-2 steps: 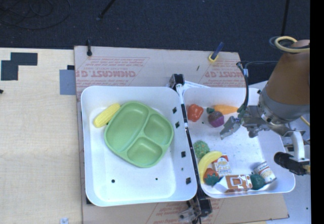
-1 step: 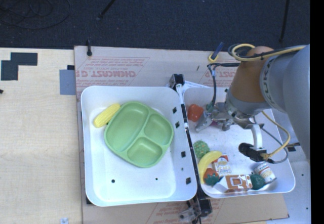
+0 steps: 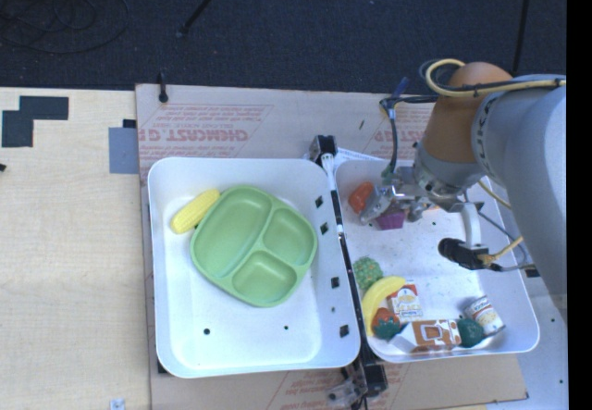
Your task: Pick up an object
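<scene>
I see tool [image 3: 396,205] low at 11 o'clock of right bin [image 3: 518,329], over purple piece [image 3: 390,220]; red-orange piece [image 3: 361,196] just beside, toward 9. Grip state: cannot tell, wrist blocks view. Risk I judge: close neighbours invite double pick or nudge-away; bin divider wall near, collision possible. Banana [image 3: 381,293] and can [image 3: 482,314] sit toward 6, well apart.
</scene>
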Controlling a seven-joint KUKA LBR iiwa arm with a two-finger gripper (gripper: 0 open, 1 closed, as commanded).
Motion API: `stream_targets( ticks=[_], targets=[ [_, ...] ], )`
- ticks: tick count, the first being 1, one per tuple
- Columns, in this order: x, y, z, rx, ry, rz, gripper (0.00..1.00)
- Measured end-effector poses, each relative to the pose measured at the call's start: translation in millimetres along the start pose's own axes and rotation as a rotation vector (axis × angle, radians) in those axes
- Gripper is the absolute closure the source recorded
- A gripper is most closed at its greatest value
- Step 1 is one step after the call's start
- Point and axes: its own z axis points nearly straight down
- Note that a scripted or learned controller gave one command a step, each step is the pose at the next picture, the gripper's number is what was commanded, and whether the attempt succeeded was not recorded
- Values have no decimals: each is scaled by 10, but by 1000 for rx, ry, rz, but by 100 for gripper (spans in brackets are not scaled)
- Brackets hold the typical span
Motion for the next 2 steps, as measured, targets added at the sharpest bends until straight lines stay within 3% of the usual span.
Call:
stream_targets(
  ticks=[1,2],
  targets=[
    [110,14,-9,-8,-1,3,0],
    [105,16,-127,-5,1,4,100]
  ],
)
